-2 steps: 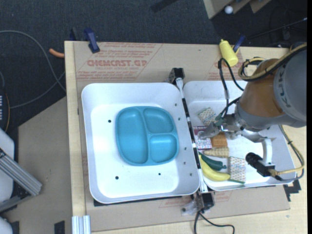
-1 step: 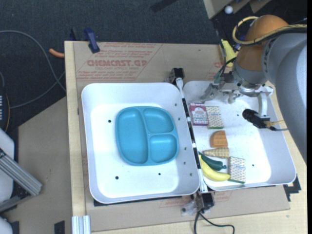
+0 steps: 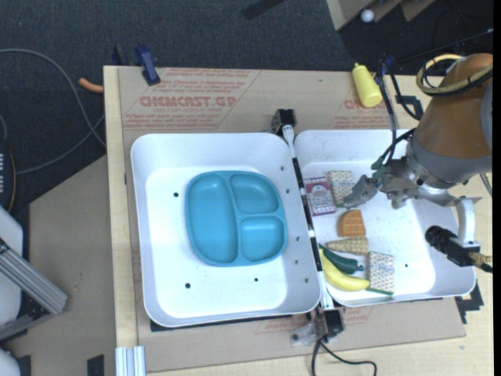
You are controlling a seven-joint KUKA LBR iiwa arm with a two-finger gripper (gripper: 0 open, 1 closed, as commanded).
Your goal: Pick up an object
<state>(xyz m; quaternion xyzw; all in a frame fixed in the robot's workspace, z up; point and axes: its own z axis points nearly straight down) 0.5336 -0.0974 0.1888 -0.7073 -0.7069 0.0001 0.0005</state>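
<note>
The right bin point(image 3: 438, 276) holds several small items. There is a pink packet point(image 3: 319, 196), a patterned packet point(image 3: 342, 184), an orange waffle piece point(image 3: 352, 223), a tan cone point(image 3: 349, 246), a green piece point(image 3: 350, 262), a yellow banana point(image 3: 345, 278) and another patterned packet point(image 3: 381, 269). My gripper point(image 3: 376, 200) hovers over the middle of this bin, just right of the patterned packet and above the waffle piece. It is open, and one finger point(image 3: 359, 193) points left toward the packets. Nothing sits between the fingers.
The left bin point(image 3: 156, 171) carries a blue divided plate point(image 3: 235, 216). A yellow bottle point(image 3: 365, 85) lies on the bench behind the right bin, and a blue clamp point(image 3: 146, 63) sits at the back left. A black divider point(image 3: 301, 202) runs between the bins.
</note>
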